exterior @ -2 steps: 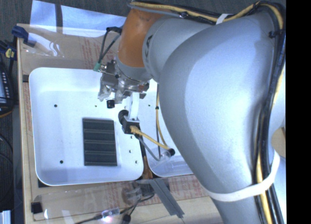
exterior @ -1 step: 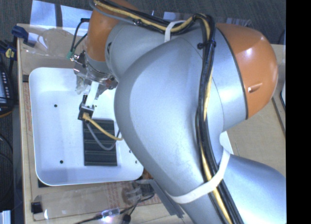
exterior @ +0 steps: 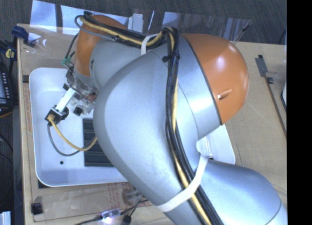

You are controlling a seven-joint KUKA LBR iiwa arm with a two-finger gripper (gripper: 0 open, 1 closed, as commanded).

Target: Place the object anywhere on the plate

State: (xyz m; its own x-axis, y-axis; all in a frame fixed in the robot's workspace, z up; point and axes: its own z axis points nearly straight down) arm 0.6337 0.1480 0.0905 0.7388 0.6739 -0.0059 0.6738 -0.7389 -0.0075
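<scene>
because the arm point(exterior: 161, 121) covers so much of the bench, you should treat the biggest risk here as a blind one: you cannot tell from this view where the object lies or where the plate sits, so a release could drop the thing off the plate with nothing to warn you. the gripper point(exterior: 78, 101) hangs low over the upper part of the left bin point(exterior: 41, 121), and how it is set, and whether it carries anything, you cannot tell; nothing is plainly seen in its hold. a yellow cable point(exterior: 68, 143) loops down from the wrist just above the bin floor, and in my judgement it could drag or snag on a sideways move. in that bin you can see a dark ribbed rectangle point(exterior: 95, 143) on the floor, partly under the arm, and a small dark speck point(exterior: 62, 162) near the front. the right bin point(exterior: 226, 148) shows as a white sliver beside the arm.
</scene>
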